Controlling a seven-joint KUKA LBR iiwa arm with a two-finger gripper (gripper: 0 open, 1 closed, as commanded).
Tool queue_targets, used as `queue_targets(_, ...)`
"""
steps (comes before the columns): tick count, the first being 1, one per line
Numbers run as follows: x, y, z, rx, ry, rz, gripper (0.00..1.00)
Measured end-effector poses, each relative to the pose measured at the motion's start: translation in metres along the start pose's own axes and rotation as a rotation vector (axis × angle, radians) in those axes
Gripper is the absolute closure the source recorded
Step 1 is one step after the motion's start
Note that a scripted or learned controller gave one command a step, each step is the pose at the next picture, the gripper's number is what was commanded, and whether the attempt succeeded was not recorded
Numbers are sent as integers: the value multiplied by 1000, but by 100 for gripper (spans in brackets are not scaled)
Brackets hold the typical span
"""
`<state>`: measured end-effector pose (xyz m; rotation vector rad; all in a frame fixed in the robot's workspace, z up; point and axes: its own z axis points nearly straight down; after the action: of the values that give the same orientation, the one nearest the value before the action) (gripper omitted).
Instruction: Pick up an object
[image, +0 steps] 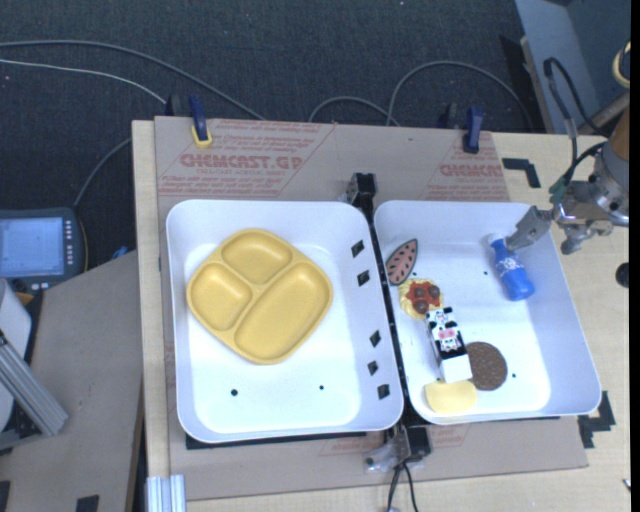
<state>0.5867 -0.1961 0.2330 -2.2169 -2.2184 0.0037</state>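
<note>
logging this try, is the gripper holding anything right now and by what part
Nothing is held. The gripper is by the top end of the blue bottle, which lies on the right bin.

Blue bottle (511, 271) lying in right bin (560, 330)

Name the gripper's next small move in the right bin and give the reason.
Probably a short drop onto the blue bottle. The gripper hangs at that bottle's upper end near the right white bin's far rim, and nothing shows between its fingers, so the nearest thing to grasp is that bottle.
</note>
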Motion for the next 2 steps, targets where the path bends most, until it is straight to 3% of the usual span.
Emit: queue_targets(2, -10, -2, 112, 1, 0, 1, 0)
